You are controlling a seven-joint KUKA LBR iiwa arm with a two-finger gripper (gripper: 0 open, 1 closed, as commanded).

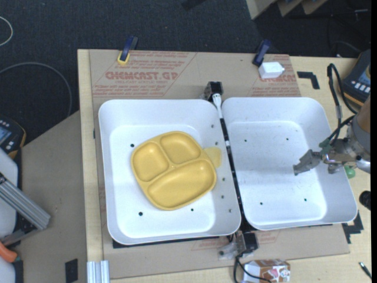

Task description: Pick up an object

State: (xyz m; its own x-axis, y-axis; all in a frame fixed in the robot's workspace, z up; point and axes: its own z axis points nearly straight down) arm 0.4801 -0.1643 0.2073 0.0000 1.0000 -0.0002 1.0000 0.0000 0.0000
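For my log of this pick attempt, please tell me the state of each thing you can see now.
yellow divided plate: right side up, lying flat in the left bin
gripper: over the right bin, nothing between its fingers
right bin: bare white floor under the gripper

Probably a robotics lab, clamped board bench (177, 69), two white bins (112, 158) left of the end effector (306, 163), loose cables (35, 69) on dark carpet

A plain yellow divided plate (172, 169) lies in a white, black-dotted bin (112, 158).
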